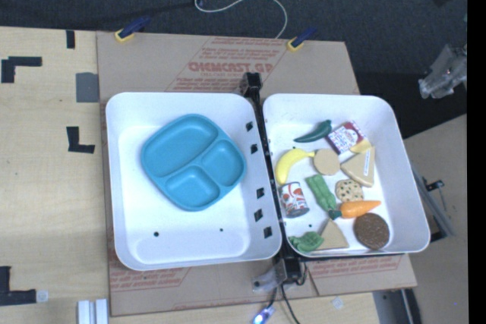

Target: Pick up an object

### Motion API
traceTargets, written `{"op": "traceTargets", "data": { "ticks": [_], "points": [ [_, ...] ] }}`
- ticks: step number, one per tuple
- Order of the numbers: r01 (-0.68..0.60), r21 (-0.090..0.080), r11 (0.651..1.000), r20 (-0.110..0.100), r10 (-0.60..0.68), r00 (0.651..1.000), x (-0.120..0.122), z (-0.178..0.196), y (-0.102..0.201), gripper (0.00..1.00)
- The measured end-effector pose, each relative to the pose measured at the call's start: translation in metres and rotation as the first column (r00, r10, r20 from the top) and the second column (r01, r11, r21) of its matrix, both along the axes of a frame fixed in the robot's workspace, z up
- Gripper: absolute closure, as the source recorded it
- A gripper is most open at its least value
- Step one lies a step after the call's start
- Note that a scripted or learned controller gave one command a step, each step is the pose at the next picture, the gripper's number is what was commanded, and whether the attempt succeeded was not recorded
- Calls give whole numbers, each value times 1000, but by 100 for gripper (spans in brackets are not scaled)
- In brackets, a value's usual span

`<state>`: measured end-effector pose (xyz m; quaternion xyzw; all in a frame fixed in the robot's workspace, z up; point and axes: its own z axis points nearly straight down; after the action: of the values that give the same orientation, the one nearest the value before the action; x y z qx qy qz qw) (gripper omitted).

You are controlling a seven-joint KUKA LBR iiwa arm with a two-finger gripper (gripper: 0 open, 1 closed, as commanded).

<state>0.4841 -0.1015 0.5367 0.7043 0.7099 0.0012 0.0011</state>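
Right bin (402, 163) holds a cluster of small toy foods in its middle and lower half. Yellow banana (291, 162), curved, smooth plastic look, lies at the cluster's left, just beside a round tan biscuit (327, 162). Dark green pepper (314, 133), slim and curved, sits above the banana. A red-and-white packet (344, 137) lies to its right, near a pale wedge (362, 165) shaped like a cheese or sandwich slice. Below: a small red-and-white can (294, 199) on its side, a long green pod-shaped vegetable (321, 191), a speckled cookie (348, 190), an orange carrot (360, 208), a round brown disc (372, 231), a tan triangle (332, 235) and a green leafy piece (307, 242) at the lower left corner. Many of these touch or overlap.

Gripper (443, 76): a pale, blurred shape at the frame's right edge, upper right, outside the bins and well apart from the foods. Cannot tell how the end effector is set; nothing seen in it.

Left bin (129, 163): shallow, white, rounded corners; contains a light blue divided tray (193, 161) with three compartments, lying turned at an angle. Black clips run along the seam between the bins.

Both bins rest on a brown cardboard sheet (220, 64) with red print, clamped at its top edge by yellow-and-blue clips. A white cable (228, 5) loops across dark carpet at top.
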Motion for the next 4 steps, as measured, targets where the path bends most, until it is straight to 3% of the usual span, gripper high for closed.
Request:
{"op": "traceTargets", "data": {
  "ticks": [1, 3, 4],
  "points": [
    [-5, 1, 1000, -4, 5, 1000, 0, -2, 104, 100],
    [-2, 1, 1000, -5, 2, 1000, -1, -3, 257, 100],
    [9, -6, 1000, -21, -10, 1000, -2, -138, 222, 100]
  ]
}}
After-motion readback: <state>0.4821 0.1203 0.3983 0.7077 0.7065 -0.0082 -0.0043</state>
